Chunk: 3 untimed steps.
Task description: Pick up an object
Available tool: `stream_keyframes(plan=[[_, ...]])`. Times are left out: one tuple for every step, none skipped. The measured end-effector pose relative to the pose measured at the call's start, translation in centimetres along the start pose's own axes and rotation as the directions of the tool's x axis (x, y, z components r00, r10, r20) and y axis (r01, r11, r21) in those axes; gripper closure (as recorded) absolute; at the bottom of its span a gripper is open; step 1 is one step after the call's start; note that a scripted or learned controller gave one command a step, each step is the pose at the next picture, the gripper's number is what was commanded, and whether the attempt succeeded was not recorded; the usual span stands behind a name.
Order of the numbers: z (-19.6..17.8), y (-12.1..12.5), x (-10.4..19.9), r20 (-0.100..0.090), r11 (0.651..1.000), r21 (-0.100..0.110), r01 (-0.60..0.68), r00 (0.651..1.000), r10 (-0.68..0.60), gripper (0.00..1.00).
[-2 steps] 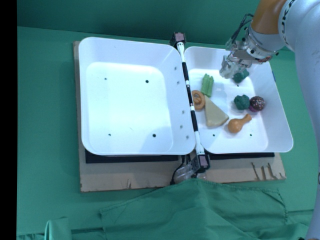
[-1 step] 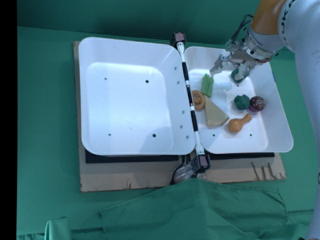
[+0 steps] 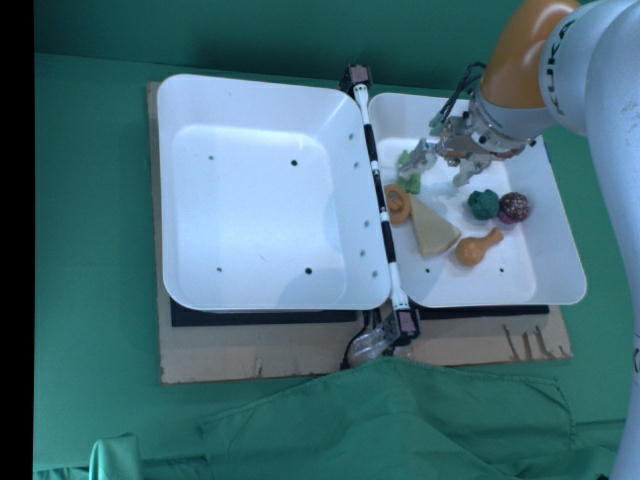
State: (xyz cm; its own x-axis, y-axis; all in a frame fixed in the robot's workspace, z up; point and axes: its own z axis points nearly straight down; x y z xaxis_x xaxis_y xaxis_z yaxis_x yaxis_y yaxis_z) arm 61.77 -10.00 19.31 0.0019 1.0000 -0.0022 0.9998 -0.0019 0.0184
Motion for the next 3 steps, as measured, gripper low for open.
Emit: stream_keyframes(plan=[[0.4,-5.1,-0.6,0.002,1.0,-0.006,-0.004,1.0,0.004,0.0],[0.4,-5.9,-0.1,0.004,1.0,-0.009,-0.004,1.0,0.004,0.0],[0.6,4.1,-0.6,0.004,1.0,-0.003,0.002,1.0,-0.002,0.0]])
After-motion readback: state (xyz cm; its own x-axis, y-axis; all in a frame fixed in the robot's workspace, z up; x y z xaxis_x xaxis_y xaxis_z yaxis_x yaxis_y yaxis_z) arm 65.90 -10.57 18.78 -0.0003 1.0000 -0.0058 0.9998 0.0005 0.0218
